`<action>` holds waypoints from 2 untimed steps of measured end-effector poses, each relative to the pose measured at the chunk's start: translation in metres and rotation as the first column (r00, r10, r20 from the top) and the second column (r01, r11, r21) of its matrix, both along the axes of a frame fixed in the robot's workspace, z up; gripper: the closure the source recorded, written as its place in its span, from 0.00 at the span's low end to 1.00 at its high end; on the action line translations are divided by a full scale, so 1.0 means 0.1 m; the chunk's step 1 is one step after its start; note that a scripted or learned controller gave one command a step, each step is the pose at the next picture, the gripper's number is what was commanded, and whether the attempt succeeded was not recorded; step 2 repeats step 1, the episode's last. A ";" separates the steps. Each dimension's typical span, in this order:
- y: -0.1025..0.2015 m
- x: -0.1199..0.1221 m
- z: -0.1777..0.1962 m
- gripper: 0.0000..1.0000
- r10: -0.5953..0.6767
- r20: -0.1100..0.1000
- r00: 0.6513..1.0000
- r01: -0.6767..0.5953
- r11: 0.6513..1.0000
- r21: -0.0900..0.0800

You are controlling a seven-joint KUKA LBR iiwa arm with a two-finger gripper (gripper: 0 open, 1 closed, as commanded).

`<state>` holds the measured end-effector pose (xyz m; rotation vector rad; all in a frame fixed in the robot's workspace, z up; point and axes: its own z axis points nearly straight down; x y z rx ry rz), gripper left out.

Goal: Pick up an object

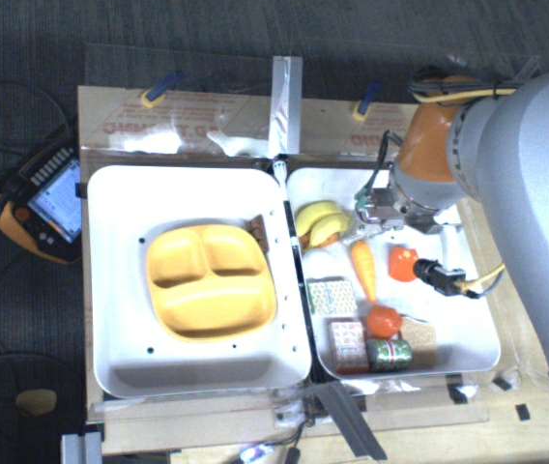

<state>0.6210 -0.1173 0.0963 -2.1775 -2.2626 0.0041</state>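
Arm (506, 153): grey with an orange band, reaching in from the right over the right bin's upper part.
Hand (376, 209): low over the upper middle of the right bin, just beside the bananas; whether it is apart or together cannot be told.
Left bin (110, 259): white, holding a yellow divided tray (212, 280) near its middle, with a small brown item at the tray's upper right corner.
Right bin (477, 341): white, holding the loose things.
Bananas (319, 223): two yellow ones at the bin's upper left, next to the divider between the bins.
Carrot (362, 267): orange, lying lengthwise just below the hand, right of the bananas.
Red item (402, 263): small, right of the carrot, touching a black part with a cable.
Patterned box (331, 297): below the bananas, left of the carrot's tip.
Tomato (383, 320): round, red-orange, below the carrot.
Can (390, 355): green and red, lying on its side by the bin's lower wall, below the tomato.
Counter (120, 114): brown board under both bins.
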 end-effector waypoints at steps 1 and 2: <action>0.47 0.11 0.87 1.00 -0.051 0.001 0.999 0.051 0.999 -0.002; 0.47 0.11 0.87 1.00 -0.051 0.001 0.999 0.051 0.999 -0.002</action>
